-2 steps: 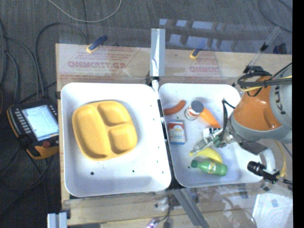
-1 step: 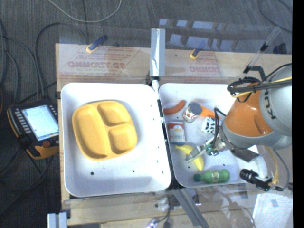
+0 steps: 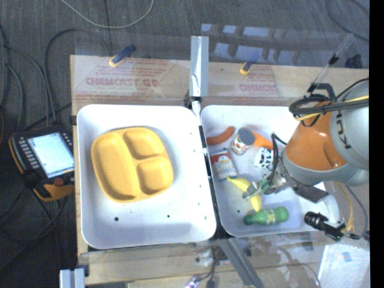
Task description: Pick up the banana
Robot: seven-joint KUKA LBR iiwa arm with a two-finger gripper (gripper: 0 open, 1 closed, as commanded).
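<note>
The table [image 3: 129, 83] bears two white bins side by side; the left bin [image 3: 99, 221] holds a yellow tray [image 3: 132, 162] with three compartments, lying near its middle; the right bin [image 3: 225, 224] holds the clutter. The arm [image 3: 324, 146], grey with an orange band, comes in from three o'clock and bends down over the right bin; the gripper [image 3: 259, 189] sits low near that bin's middle, just at the banana [image 3: 246, 188]; whether the gripper is open, closed or gripping cannot be told here. The banana lies slanted, its one end towards ten o'clock, its other towards five o'clock under the gripper. A green bottle [image 3: 266, 216] lies on its side just at six o'clock from the gripper. At eleven o'clock from the banana lies a small packet [image 3: 222, 166]; further towards twelve o'clock lie a sausage [image 3: 219, 135], a can [image 3: 243, 142] and an orange carrot [image 3: 261, 140]. A handheld screen [image 3: 45, 155] rests off the table at nine o'clock.
</note>
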